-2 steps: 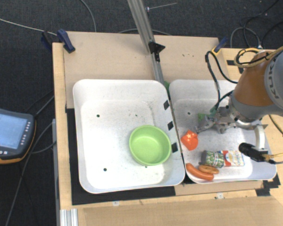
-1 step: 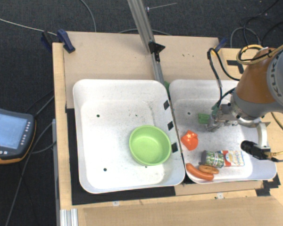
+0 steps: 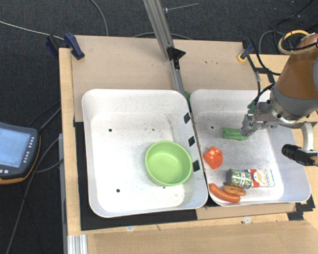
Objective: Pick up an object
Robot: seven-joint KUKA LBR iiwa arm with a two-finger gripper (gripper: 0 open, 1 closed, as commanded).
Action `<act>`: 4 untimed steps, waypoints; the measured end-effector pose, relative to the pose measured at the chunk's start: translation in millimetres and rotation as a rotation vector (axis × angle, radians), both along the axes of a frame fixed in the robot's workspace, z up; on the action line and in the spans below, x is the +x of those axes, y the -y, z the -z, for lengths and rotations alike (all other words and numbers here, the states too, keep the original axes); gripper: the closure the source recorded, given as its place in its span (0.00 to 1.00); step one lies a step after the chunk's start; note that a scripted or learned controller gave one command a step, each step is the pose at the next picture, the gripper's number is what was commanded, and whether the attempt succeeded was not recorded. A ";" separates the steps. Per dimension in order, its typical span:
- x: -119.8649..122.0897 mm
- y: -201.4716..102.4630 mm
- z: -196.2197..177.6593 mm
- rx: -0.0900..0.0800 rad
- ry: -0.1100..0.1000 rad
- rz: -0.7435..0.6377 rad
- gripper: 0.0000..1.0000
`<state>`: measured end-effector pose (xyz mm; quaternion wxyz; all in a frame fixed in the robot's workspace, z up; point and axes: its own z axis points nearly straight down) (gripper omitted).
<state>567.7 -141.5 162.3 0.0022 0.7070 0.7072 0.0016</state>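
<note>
Hot dog [image 3: 224, 193]: toy sausage in a tan bun, lying at the near edge of the right bin [image 3: 291, 187], touching the can.
Can [image 3: 239, 178]: small tin on its side, dark green label with yellow and orange marks; the writing is too small to read.
Carton [image 3: 262, 178]: flat white packet with red and green print, just right of the can and touching it; no words can be made out.
Green bowl [image 3: 169, 163]: lime green, round, upright, in the near right part of the left bin [image 3: 103, 157].
Orange pepper [image 3: 213, 157]: orange-red, lumpy, rounded, near the left wall of the right bin, between the hot dog and the green piece.
Green piece [image 3: 232, 134]: small flat oblong, darker green than the bowl, lying on the floor of the right bin toward its far half, its right end directly under the gripper.
Gripper [image 3: 249, 130]: grey, pointing down at the right end of the green piece; whether its jaws are spread or pinching cannot be told.
Handheld pendant [image 3: 10, 150]: orange and grey with a lit screen, on the dark floor at left; screen text unreadable.
</note>
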 end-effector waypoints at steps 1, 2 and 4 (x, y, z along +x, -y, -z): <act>-4.6 -8.6 -53.5 0.000 0.000 -0.001 1.00; -4.2 -7.7 -116.9 0.000 0.001 0.000 1.00; 31.6 -113.2 -102.3 0.002 -0.005 -0.005 1.00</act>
